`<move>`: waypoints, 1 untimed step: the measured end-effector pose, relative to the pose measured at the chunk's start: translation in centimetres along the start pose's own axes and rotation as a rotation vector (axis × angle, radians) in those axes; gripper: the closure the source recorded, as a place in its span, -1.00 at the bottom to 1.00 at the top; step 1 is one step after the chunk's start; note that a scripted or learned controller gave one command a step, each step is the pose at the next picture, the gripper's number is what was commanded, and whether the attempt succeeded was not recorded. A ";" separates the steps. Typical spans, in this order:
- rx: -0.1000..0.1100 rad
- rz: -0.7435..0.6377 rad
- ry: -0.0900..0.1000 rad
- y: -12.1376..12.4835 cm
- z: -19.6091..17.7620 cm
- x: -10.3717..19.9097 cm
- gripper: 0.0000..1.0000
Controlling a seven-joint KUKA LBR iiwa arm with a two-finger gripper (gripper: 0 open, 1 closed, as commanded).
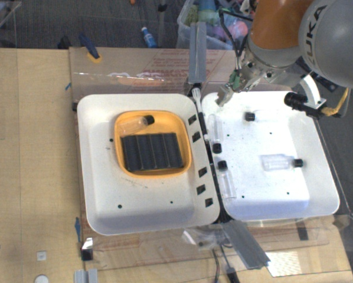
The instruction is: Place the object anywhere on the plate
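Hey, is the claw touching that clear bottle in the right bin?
Apart. The camera view shows the claw up at the right bin's far-left corner, with bare white floor between it and the clear bottle lying lower right.

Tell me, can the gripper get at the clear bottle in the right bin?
Probably yes. The clear bottle lies alone on the floor of the right bin with nothing on or against it, and the gripper hangs above that bin's far-left corner.

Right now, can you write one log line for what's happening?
gripper: over right bin's back-left corner | plate: in left bin, black block on it | clear bottle: lying in right bin
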State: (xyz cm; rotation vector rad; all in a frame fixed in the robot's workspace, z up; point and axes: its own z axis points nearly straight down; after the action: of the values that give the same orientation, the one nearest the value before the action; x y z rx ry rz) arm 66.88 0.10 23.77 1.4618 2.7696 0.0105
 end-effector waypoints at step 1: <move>0.004 -0.236 0.001 -1.1 -4.5 -1.5 1.00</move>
State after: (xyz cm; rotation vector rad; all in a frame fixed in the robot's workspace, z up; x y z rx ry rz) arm 66.78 -1.75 28.22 1.1258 2.9250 0.0039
